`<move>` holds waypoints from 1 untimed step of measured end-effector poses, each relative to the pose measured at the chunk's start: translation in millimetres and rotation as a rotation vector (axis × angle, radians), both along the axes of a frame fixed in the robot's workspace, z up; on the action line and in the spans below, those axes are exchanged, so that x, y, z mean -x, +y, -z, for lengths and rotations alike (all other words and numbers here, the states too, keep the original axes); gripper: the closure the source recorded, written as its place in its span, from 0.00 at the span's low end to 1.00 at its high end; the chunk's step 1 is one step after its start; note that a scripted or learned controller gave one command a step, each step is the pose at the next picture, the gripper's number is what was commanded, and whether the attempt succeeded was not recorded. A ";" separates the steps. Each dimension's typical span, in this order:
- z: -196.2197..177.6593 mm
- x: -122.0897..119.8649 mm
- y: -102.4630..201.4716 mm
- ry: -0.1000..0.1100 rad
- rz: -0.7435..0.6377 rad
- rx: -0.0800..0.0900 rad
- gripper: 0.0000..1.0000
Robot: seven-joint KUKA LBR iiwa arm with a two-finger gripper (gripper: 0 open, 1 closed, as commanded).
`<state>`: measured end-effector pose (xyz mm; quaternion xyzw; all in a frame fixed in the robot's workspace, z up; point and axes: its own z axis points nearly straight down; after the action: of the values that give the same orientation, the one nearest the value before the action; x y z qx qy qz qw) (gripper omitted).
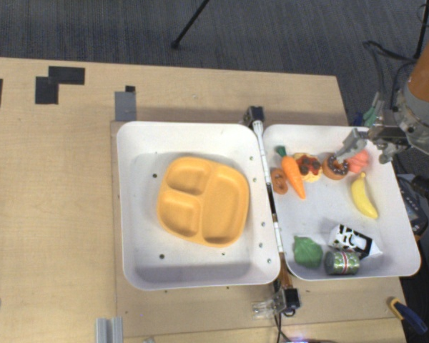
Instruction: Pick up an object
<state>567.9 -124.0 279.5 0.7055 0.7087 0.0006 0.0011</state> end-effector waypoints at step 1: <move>125.8 -37.3 33.8 0.005 -0.015 -0.002 0.00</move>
<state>605.1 -90.2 153.8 0.7000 0.7142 -0.0006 -0.0013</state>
